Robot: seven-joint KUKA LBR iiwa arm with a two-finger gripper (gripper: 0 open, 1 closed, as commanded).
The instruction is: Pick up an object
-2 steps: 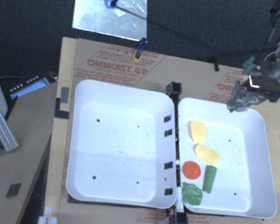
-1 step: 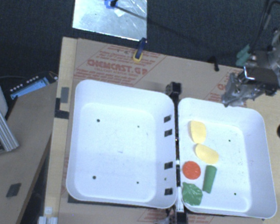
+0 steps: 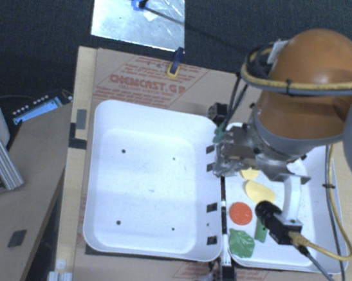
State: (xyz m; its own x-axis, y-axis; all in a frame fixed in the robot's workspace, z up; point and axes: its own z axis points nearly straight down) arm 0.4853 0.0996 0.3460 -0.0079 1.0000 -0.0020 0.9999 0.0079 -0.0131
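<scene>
Two white bins sit side by side on the desk [image 3: 74, 174]: the left bin [image 3: 148, 178] shows a bare floor, and the right bin [image 3: 325, 190] holds a small cluster near its front left corner. Counted there are one flat round orange-red piece [image 3: 240, 212], one pale yellow piece [image 3: 258, 192] with its long axis running back-left to front-right, and two green pieces, the crumpled one [image 3: 241, 243] and a small upright one [image 3: 260, 233] just beside it. The jaws sit beneath the grey wrist above this cluster, and I cannot tell whether they are apart or together.
</scene>
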